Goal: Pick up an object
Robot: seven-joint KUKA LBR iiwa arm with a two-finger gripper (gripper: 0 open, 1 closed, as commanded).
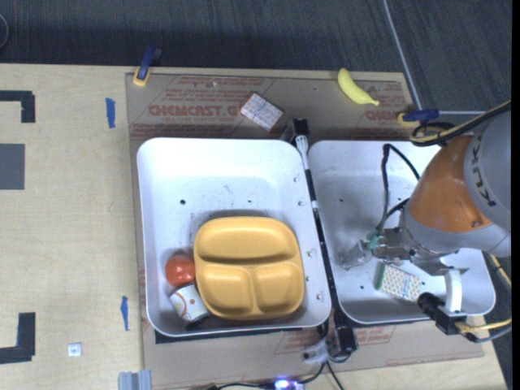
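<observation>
In the right bin (349, 169), my gripper (356, 256) hangs low over the floor, left of the orange-banded wrist. A flat patterned packet (399, 282) with a green edge lies just right of and below the gripper, partly under the wrist. In the left bin (162, 177), a yellow compartment tray (248, 265) lies flat near the front. A red ball (179, 268) and a small white and orange cup (188, 302) rest against the tray's left side.
Behind the bins on the cardboard lie a yellow banana (356, 86) and a small patterned packet (262, 110). Blue clamps (146, 63) hold the cardboard's back corners. A black divider (313, 210) runs between the bins.
</observation>
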